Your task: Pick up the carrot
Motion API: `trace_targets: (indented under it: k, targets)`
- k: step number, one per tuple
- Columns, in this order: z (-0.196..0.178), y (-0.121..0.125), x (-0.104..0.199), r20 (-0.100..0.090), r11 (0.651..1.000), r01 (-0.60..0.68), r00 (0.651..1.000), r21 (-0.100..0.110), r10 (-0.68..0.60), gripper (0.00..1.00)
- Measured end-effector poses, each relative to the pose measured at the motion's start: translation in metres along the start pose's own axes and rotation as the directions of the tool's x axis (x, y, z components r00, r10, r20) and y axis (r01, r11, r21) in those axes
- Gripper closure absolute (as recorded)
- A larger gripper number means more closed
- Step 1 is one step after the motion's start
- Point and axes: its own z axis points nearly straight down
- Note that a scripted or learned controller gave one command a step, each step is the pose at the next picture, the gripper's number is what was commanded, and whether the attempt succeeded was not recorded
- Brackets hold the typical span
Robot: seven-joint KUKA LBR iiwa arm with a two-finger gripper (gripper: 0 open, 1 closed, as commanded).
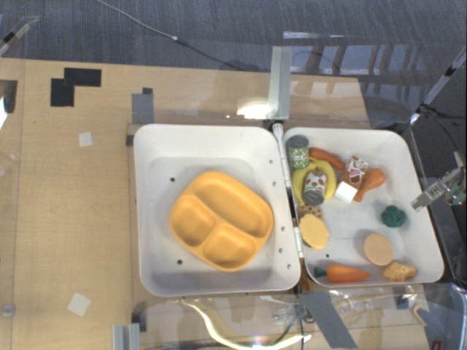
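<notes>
Carrot (347, 273) beside nugget (399, 271); tan disc (378, 249) perhaps touching.

Bright, even light; glare up top

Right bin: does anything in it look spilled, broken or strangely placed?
Nothing looks broken or spilled. The right bin is simply crowded with toy food lying loose in all directions. The carrot lies flat near the front wall, apart from the others. The yellow plate sits askew in the left bin.

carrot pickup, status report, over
Gripper at right bin's right rim, holding nothing. Orange toy carrot with green top lies flat by the near wall. Tan round disc and crumbly tan nugget crowd it.
</notes>
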Motion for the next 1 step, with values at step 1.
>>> trace_targets:
  k: [1]
  targets:
    - [0.1236, -0.0029, 0.0059, -0.018, 0.987, 0.161, 0.987, 0.009, -0.161, 1.00]
